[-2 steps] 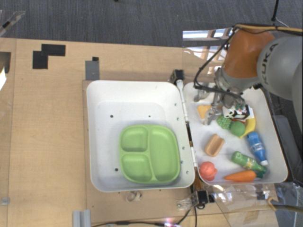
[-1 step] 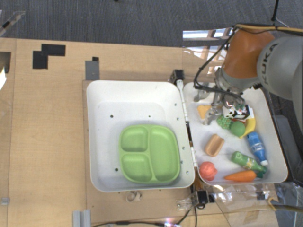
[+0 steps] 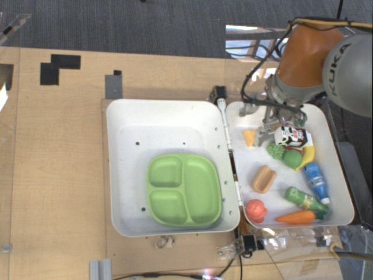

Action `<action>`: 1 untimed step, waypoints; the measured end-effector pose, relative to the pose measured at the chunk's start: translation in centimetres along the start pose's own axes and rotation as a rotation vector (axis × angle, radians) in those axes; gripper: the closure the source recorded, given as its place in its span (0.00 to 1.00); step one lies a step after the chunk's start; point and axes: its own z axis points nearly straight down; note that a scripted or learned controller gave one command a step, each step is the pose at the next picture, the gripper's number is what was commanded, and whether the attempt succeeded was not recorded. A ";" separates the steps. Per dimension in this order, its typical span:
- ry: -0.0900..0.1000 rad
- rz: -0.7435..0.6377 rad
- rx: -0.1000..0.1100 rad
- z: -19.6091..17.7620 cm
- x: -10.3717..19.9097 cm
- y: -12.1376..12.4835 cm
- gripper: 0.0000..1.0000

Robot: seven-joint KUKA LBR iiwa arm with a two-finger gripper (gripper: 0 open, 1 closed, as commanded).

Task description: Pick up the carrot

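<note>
A grey robot arm (image 3: 326, 57) with an orange band reaches in from the right, and its two-finger gripper (image 3: 274, 124) hangs low over the far part of the right shallow white bin (image 3: 338, 156), just beside a black-and-white carton (image 3: 290, 136); whether it is wide or narrow cannot be told. The orange plastic carrot (image 3: 296, 217) lies on its side at the near edge of that bin, well apart from the gripper, touching a green bottle (image 3: 305, 200) and near a red ball (image 3: 255, 209). The left shallow white bin (image 3: 134, 127) holds a light green divided plate (image 3: 184, 189).
</note>
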 end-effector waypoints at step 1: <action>0.026 0.229 -0.005 3.6 0.6 0.2 0.00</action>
